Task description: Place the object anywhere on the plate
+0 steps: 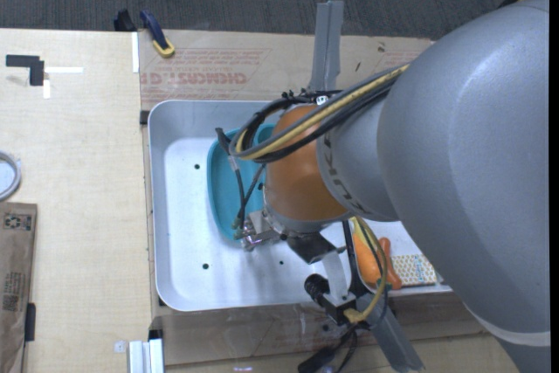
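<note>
A teal plate (225,184) lies in the left white bin (179,214); the arm covers its right part. My gripper (254,233) hangs below the orange wrist band (301,179), low over the plate's near edge, mostly hidden by the wrist. An orange carrot-like object (370,260) lies in the right bin, just right of the arm's cables. I see nothing held in the gripper.
A tan, grid-patterned sponge-like piece (412,268) sits beside the orange object. The grey arm (454,153) covers most of the right bin. A roll of tape (7,176) and a brown packet (16,262) lie on the bench at far left.
</note>
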Tool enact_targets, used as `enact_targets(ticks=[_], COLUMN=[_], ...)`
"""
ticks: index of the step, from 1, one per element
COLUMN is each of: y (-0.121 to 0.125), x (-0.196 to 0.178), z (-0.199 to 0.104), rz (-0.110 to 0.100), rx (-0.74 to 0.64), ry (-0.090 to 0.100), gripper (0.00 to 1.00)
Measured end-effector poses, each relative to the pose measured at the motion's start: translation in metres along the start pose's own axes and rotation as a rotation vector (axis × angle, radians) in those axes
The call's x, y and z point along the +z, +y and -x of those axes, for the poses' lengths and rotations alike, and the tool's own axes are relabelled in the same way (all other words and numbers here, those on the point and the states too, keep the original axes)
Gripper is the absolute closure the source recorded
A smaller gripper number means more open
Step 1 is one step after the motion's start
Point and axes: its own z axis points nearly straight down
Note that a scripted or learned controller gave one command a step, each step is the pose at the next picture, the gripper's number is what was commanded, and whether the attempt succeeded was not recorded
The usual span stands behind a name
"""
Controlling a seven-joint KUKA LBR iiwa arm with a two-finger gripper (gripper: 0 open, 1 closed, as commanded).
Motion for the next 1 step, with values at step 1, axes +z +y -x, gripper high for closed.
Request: enact_targets(ticks=[1], y=[-0.0160], x=[0.0077], z=[0.0428], rz=[-0.012], rx=[0.041], ry=[-0.001], gripper=[1.00])
